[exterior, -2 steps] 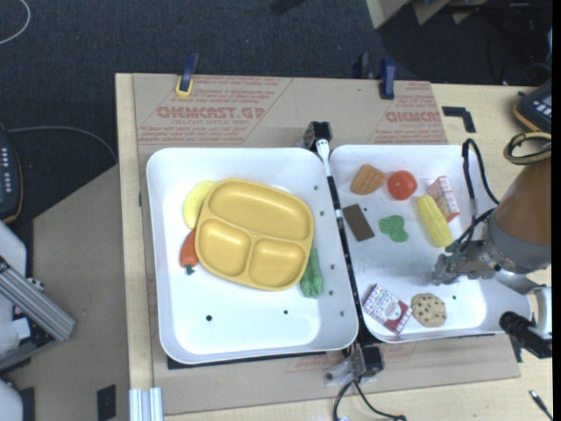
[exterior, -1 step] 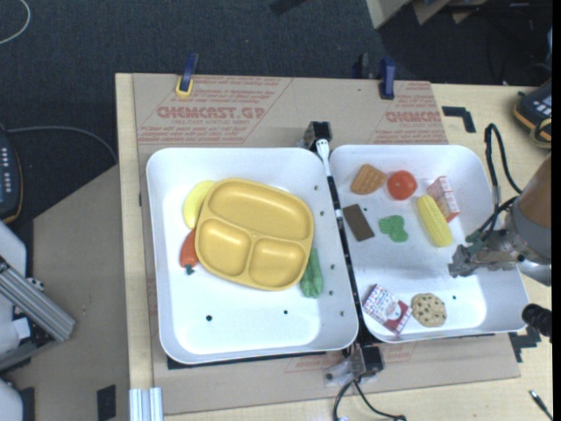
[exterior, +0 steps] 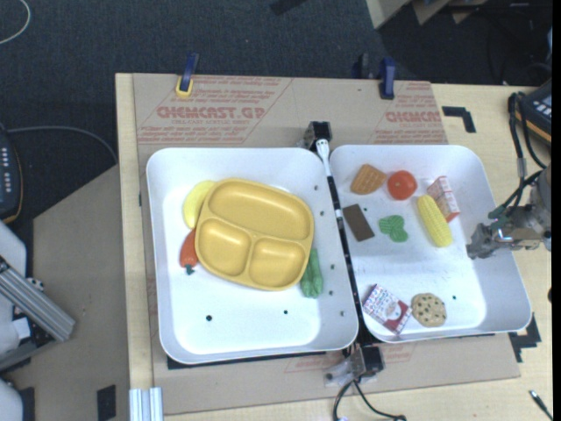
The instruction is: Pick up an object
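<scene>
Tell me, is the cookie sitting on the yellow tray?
No, the cookie lies in the right bin beside a small packet, while the yellow tray sits in the left bin.

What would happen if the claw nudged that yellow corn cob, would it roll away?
Probably. The corn cob looks rounded and long, so a sideways nudge would likely roll it across the right bin. It seems a hard, glossy toy, so possibly slippery. The red-and-white packet touching its upper end might stop it rolling that way.

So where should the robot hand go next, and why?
Probably a little left and down, over the corn. The gripper sits at the right bin's right edge holding nothing, and the corn is the closest toy, lying apart from the green piece.
</scene>
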